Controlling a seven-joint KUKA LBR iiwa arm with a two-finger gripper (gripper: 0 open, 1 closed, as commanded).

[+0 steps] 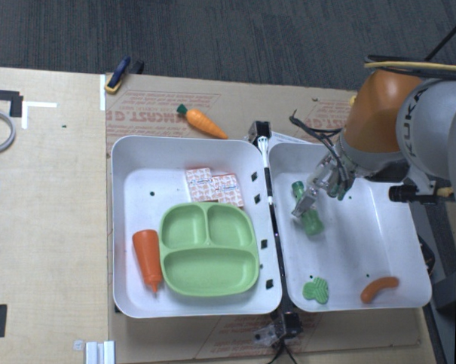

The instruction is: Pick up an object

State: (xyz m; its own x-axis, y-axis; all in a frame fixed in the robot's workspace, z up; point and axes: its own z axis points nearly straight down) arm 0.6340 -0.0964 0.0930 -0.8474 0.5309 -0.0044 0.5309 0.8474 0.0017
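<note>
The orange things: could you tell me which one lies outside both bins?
The toy carrot with the green top, on the cardboard behind the left bin. The orange bottle lies in that bin; the sausage lies in the right bin.

Red mirrored lettering runs along the cardboard point(156, 110) above the left bin point(128, 233); its letters are too blurred to read reliably.

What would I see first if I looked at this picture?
Probably the big green plate with three sections, in the left bin, with an orange carrot beside it. Then the grey and orange robot arm reaching into the right bin, its gripper over a small green toy.
</note>
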